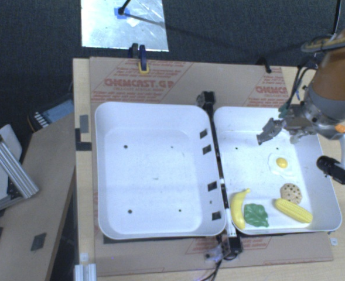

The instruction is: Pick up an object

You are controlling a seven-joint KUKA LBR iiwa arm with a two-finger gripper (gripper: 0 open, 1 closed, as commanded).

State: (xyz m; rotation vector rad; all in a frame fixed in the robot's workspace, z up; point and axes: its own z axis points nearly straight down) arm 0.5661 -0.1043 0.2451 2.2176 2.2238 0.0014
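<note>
Right bin [321, 174]: holds all items. Arm [336, 75] over it. Banana [238, 208], corn [293, 211], green leaf [256, 215], cookie [290, 192], fried egg [280, 163] nr gripper [270, 130]; pincer state: can't tell. Risk: egg lies flat, fingers may slip off.

fixed overhead slant on both bins [154, 113]

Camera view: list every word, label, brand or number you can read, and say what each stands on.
"CHEMCAST GP" in red, on the brown board behind the left bin.
The same red print, partly cut off, on the board behind the right bin; not fully readable.
Red print on the board's front edge below the bins: too small to read.
</note>
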